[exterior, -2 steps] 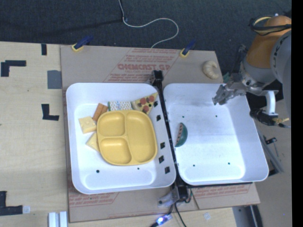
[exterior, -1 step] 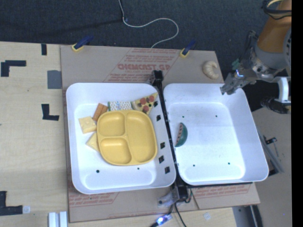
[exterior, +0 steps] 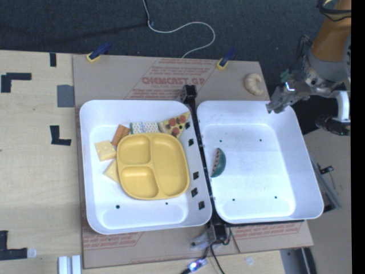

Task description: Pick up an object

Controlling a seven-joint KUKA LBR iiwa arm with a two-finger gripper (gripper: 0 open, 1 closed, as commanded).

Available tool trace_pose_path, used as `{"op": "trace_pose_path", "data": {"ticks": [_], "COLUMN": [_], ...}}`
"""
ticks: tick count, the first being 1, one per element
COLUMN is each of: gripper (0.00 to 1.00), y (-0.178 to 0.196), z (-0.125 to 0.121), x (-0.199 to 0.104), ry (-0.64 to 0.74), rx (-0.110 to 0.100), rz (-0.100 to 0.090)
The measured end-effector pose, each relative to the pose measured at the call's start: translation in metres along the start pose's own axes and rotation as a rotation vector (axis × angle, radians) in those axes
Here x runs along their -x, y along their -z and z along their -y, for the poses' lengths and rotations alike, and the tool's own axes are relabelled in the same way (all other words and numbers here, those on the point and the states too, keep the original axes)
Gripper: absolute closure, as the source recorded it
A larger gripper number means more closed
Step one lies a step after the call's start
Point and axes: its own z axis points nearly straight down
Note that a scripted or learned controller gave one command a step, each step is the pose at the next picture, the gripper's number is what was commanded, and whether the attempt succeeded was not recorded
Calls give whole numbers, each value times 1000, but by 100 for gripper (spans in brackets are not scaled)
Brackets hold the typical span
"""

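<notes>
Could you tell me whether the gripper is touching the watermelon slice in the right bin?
Apart. The camera view shows the gripper over the right bin's far corner, with bare white floor between it and the watermelon slice.

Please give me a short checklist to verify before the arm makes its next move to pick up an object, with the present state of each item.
1. A target lies free: the watermelon slice toy sits alone by the right bin's left wall. Ok.
2. The gripper is over a target: it hangs at the right bin's upper right corner, away from the slice. Not ok.
3. The gripper is ready to grasp: too small to judge. Cannot tell.
4. Nothing is already held: no object shows at the gripper. Ok.
5. Left bin targets are reachable: the yellow divided plate lies over some of the small pieces. Not ok.
</notes>
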Motion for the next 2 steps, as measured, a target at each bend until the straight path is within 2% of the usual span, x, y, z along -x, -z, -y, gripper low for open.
{"op": "trace_pose_path", "data": {"ticks": [1, 2], "gripper": [100, 100], "y": [10, -2], "z": [25, 55], "x": [-44, -86], "ry": [3, 3], "rx": [-2, -5], "rz": [-1, -1]}}
